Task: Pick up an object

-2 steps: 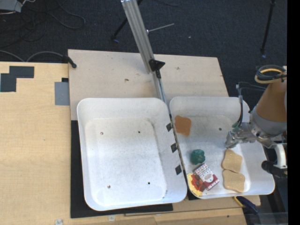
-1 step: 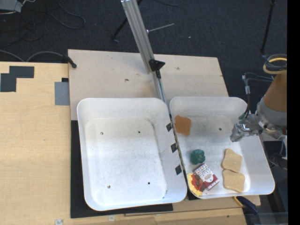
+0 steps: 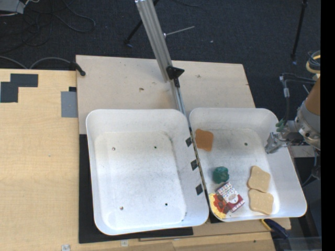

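- Here the gripper (image 3: 273, 143) hangs over the right bin's (image 3: 238, 116) right rim; whether it's open, I cannot tell.
- The two tan slices (image 3: 259, 179) lie just below it, untouched.

1 fixed cam above the bench, looking down at a slant from the near side, mid-range, w/ both bins side by side in frame, left bin (image 3: 104, 140) & right bin (image 3: 261, 119), dark floor beyond.
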Motion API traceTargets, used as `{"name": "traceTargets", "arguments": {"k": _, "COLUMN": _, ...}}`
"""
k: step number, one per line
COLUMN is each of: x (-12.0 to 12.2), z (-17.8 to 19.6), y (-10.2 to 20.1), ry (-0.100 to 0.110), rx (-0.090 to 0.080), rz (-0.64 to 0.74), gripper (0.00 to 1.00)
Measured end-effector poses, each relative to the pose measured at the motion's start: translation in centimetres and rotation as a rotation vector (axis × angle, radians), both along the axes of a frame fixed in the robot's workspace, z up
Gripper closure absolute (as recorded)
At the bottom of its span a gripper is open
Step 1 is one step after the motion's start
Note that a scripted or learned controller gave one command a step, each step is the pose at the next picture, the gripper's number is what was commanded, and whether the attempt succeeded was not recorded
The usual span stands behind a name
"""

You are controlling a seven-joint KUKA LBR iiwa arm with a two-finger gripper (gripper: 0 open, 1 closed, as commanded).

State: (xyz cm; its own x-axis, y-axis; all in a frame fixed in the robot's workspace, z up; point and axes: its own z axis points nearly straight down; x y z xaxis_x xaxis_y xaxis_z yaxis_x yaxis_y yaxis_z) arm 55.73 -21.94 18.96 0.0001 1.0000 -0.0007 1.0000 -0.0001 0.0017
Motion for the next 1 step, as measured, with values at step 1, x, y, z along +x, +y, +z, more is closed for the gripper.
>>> {"name": "traceTargets", "arguments": {"k": 1, "x": 0.5, "z": 5.23, "y": 0.9, "ry": -0.002, "rx": 0.0, "rz": 0.003, "gripper": 1.0}}
